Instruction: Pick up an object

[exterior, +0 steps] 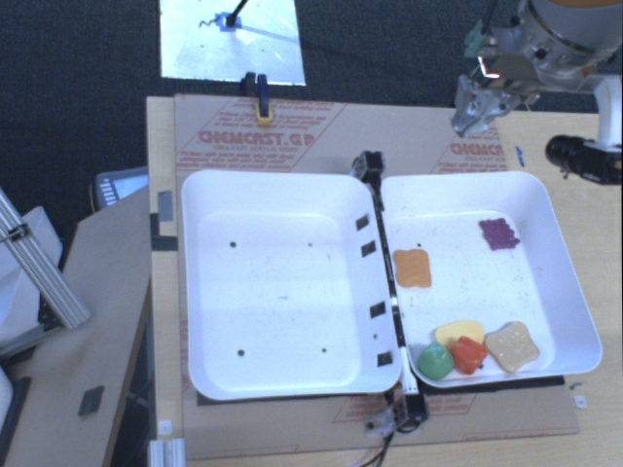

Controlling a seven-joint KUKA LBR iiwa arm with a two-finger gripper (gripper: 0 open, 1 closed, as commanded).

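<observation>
The pickable things all lie in the right bin (pixel 545 212): a purple piece (pixel 498 233) far right, an orange slab (pixel 413 268) near the divider, and a cluster at the near edge of green ball (pixel 435 360), red piece (pixel 468 354), yellow piece (pixel 458 333) and toast (pixel 512 346). The crowding there probably makes the lone orange slab easiest. The gripper (pixel 474 115) hangs beyond the far rim, carrying nothing; I can't tell its spread.
</observation>
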